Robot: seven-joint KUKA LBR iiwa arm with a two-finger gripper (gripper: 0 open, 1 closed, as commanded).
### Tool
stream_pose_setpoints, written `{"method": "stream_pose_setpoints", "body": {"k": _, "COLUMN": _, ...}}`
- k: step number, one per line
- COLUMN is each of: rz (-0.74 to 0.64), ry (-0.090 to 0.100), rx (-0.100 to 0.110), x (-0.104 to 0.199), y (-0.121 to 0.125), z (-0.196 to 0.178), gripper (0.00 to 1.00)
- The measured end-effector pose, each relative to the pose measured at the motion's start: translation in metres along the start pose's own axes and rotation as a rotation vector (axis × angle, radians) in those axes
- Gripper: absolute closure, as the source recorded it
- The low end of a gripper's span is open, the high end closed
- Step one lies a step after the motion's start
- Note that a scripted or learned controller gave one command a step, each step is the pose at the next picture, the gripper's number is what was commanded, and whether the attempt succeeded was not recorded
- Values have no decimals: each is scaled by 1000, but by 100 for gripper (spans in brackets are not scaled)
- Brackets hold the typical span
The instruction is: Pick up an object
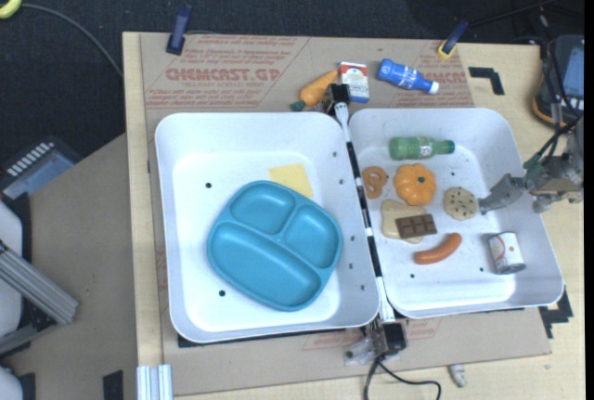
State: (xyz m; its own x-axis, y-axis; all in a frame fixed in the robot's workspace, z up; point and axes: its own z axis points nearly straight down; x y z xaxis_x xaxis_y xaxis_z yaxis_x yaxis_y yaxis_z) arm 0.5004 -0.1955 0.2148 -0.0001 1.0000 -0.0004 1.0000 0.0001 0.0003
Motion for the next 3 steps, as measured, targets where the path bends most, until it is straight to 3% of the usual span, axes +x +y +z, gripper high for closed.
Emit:
{"method": "stream_pose_setpoints", "body": {"k": 1, "rz": -1, "ry": 2, "rx": 3, "x": 36, "y": 58, "z": 94, "gripper": 0}}
{"method": "stream_pose_setpoints", "body": {"k": 2, "rz": -1, "ry": 1, "rx": -1, "x": 95, "y": 95, "z": 131, "gripper": 0}}
{"method": "stream_pose_setpoints", "body": {"k": 3, "rz": -1, "ry": 0, "rx": -2, "x": 95, "y": 95, "z": 121, "gripper": 100}}
